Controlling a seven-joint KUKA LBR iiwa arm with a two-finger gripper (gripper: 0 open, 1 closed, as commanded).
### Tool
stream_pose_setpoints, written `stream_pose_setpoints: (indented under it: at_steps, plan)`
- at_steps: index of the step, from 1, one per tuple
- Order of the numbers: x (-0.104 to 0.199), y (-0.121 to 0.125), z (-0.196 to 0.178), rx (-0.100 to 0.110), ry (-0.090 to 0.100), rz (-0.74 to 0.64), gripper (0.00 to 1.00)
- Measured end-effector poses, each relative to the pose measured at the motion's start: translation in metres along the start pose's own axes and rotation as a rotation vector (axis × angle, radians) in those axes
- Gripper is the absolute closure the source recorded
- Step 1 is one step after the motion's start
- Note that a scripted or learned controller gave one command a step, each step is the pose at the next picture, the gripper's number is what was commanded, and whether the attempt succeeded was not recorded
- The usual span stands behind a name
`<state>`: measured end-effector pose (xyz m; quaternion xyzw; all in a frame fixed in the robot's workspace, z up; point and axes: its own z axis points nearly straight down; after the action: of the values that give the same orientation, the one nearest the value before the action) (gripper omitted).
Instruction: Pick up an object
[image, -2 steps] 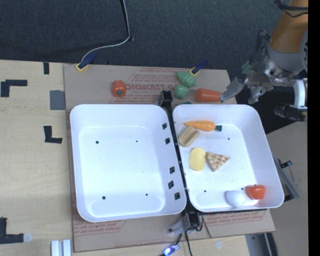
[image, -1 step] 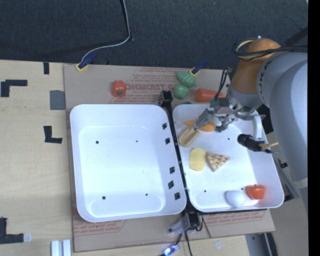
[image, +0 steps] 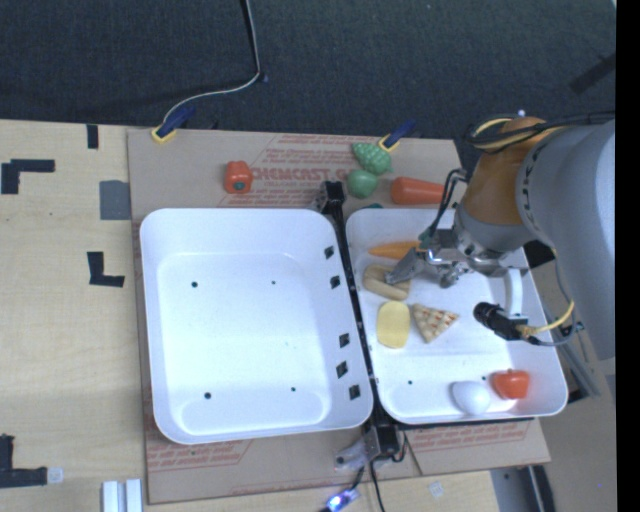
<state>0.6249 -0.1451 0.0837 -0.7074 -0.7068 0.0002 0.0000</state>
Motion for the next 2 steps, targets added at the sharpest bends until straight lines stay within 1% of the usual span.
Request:
stream_pose_setpoints:
  at_steps: [1, 2]
  plan:
    - [0.000, -0.046, -0.003, -0.002, 0.000, 0.000, 0.00]
    - [0.002, -0.043, -0.014, -0.003, 0.004, -0.002, 1.00]
